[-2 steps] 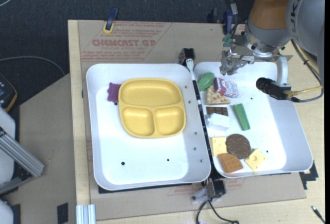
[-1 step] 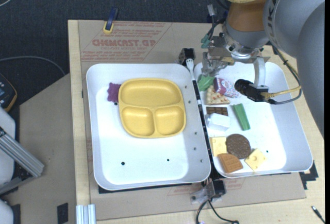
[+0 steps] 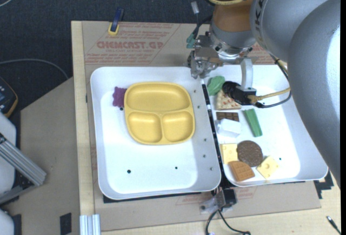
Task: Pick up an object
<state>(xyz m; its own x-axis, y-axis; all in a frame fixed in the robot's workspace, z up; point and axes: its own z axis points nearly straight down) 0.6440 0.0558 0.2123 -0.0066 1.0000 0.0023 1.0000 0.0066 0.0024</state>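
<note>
The gripper (image 3: 201,66) is seen at the far edge of the bins, above the divider; whether its fingers are released or clenched cannot be told. Just beside it, in the right bin (image 3: 303,136), a green piece (image 3: 216,85), perhaps a leaf shape, is placed. Nearby lie a green stick (image 3: 252,122) and a brown round cookie (image 3: 249,152). The left bin (image 3: 108,136) carries a yellow divided plate (image 3: 159,112) and a purple object (image 3: 119,96) touching it.
</note>
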